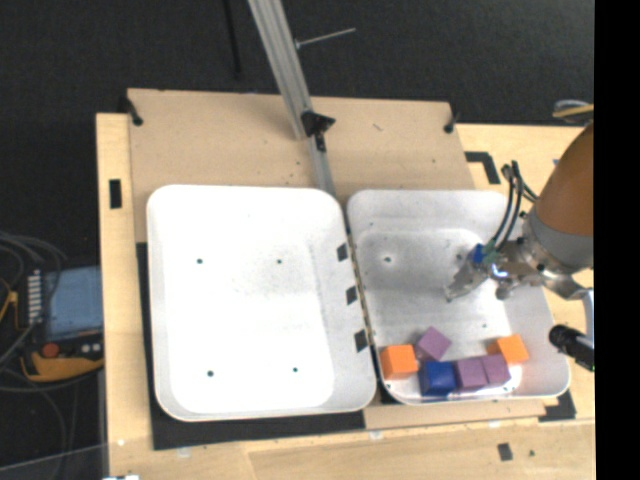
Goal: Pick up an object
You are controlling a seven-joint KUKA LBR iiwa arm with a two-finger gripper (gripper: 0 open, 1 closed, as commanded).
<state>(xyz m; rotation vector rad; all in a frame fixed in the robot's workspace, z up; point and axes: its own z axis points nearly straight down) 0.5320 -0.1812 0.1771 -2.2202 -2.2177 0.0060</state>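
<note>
Bench bins: the gripper [468,280] hovers over the right bin [420,218], jaws unreadable, blocks [452,363] all unpicked.

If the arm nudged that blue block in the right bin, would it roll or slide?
The blue block looks flat-faced and boxy, so it would probably slide, not roll. It seems rigid and likely light. It sits packed among purple and orange blocks near the bin's front wall, so a push would likely shove its neighbours too.
</note>
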